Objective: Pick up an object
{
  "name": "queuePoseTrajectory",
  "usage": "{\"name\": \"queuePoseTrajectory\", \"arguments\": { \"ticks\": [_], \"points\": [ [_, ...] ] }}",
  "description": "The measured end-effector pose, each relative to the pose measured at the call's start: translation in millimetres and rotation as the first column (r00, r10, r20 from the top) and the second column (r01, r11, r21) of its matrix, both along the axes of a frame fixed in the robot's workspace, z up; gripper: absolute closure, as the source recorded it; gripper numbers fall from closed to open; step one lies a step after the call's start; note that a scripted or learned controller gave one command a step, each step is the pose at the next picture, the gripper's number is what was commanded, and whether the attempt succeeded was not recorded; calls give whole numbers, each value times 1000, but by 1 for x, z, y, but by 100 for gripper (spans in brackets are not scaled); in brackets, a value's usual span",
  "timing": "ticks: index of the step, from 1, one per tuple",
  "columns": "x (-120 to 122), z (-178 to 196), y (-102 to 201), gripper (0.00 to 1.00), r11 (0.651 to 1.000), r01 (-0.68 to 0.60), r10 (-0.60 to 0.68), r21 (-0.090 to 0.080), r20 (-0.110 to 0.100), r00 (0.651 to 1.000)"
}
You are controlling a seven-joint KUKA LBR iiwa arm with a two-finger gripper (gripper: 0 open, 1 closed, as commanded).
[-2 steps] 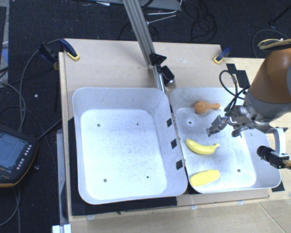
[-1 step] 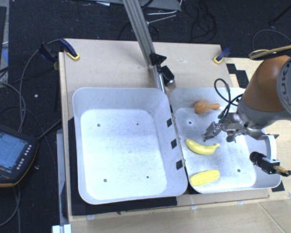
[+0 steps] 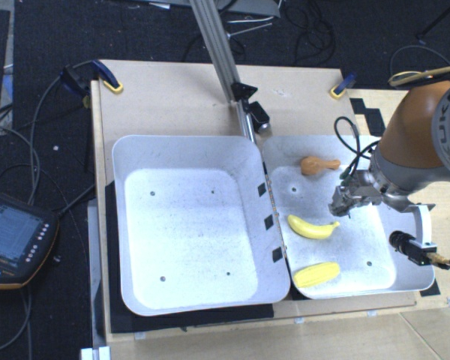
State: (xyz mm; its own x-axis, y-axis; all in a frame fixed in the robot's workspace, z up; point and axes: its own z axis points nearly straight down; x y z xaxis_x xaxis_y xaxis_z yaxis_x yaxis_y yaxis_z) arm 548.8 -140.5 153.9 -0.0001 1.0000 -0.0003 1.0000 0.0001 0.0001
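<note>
In the right bin [image 3: 382, 272] lie three objects. A yellow banana [image 3: 312, 227] rests near the middle. A yellow lemon-like piece [image 3: 316, 274] sits by the front edge. An orange-brown drumstick-shaped toy [image 3: 318, 165] lies at the back. My gripper [image 3: 342, 205] hangs over the right bin, just right of and slightly above the banana's tip. Nothing shows between it and any object.
The left bin [image 3: 135, 163] stands beside the right one, its bare floor [image 3: 187, 231] speckled. A metal pole [image 3: 219, 47] slants up from the back between the bins. Clamps sit at the bench's back corners. A pendant lies off the bench at left.
</note>
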Motion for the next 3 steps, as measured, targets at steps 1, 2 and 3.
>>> {"name": "queuePoseTrajectory", "arguments": {
  "ticks": [1,2,3],
  "points": [
    [5,43,3,100,1000,-1,1,0,4,1000],
    [5,57,3,100,1000,0,0,0,1,1000],
    [22,70,55,100,1000,-5,5,1,1,1000]
  ]
}}
